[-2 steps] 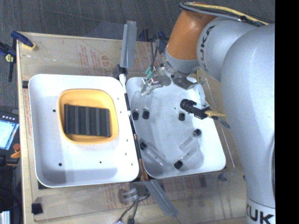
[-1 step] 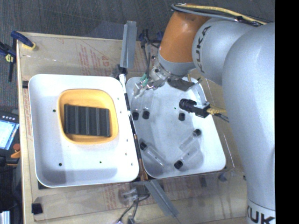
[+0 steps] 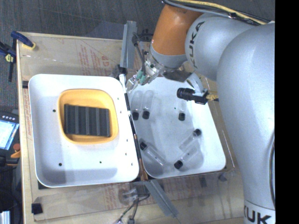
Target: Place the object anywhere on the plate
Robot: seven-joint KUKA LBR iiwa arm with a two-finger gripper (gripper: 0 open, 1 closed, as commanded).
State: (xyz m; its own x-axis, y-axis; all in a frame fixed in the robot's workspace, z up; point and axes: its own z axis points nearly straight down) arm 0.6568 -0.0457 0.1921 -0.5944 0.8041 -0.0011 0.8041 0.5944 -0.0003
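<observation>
You see two white bins, the left bin [image 3: 42, 167] holding one yellow plate [image 3: 88, 98], the right bin [image 3: 212, 146] several clear black-capped tubes [image 3: 187, 146], while the arm [image 3: 224, 45] bends over its upper-left corner, its gripper [image 3: 140, 78] too blurred to judge.
</observation>
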